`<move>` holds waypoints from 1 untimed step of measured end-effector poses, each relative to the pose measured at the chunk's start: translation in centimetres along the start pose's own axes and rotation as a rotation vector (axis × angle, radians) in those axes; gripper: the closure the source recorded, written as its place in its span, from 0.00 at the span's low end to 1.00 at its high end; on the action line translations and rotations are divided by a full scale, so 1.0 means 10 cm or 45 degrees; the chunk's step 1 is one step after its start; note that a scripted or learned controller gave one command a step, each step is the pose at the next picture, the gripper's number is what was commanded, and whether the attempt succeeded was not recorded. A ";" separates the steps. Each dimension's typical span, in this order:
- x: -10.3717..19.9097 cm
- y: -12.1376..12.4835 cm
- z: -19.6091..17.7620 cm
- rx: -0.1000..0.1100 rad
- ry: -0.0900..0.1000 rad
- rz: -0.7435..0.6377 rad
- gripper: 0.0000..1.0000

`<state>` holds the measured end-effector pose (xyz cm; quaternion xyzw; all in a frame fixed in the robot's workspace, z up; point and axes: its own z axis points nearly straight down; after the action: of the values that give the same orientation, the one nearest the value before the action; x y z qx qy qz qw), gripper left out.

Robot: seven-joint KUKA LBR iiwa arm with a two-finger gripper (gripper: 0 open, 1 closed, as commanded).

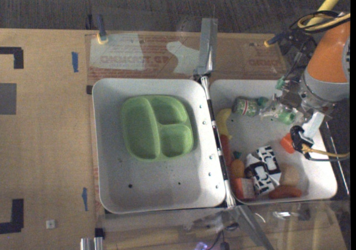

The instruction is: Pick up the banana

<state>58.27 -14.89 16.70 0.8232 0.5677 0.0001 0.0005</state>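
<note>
Inside right bin [328, 187]: banana [223, 120]; bottle [250, 106]

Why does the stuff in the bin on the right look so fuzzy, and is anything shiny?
In the camera view, the whole picture is soft and grainy, so the toys in the right bin blur together; the banana is just a pale yellow blob by the divider. The left bin glows bright white under the light, and the green divided plate casts almost no shadow.
</note>
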 end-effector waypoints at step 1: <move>0.69 0.48 0.81 0.000 0.000 -0.207 0.00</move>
<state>65.21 -10.12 8.62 0.7745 0.6326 0.0001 0.0003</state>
